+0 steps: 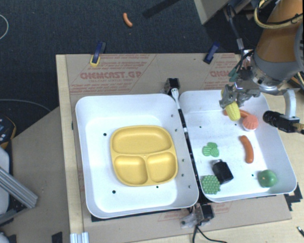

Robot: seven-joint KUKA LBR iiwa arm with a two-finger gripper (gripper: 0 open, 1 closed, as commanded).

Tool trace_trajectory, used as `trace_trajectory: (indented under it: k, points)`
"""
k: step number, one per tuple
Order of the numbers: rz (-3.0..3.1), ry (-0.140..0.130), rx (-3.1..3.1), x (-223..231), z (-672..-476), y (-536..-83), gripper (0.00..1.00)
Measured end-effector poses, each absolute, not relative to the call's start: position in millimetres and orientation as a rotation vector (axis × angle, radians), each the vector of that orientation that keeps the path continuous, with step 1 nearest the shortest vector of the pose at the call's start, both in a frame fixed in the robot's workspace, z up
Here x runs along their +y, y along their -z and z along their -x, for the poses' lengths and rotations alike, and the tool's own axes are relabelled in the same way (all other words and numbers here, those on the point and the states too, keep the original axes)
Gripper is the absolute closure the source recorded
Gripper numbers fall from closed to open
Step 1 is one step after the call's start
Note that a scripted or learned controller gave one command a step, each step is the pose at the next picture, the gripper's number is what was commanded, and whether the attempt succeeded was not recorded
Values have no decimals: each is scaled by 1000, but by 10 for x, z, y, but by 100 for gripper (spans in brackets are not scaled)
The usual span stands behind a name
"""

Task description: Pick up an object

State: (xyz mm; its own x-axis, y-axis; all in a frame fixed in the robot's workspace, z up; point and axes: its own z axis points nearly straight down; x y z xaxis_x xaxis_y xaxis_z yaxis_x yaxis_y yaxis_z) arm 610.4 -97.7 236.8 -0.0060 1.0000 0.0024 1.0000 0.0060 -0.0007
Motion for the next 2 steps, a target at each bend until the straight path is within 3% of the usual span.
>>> trace_trajectory:
  k: [2]
  points:
    - [2212,-1,-2225,77,-5922,-2399,100]
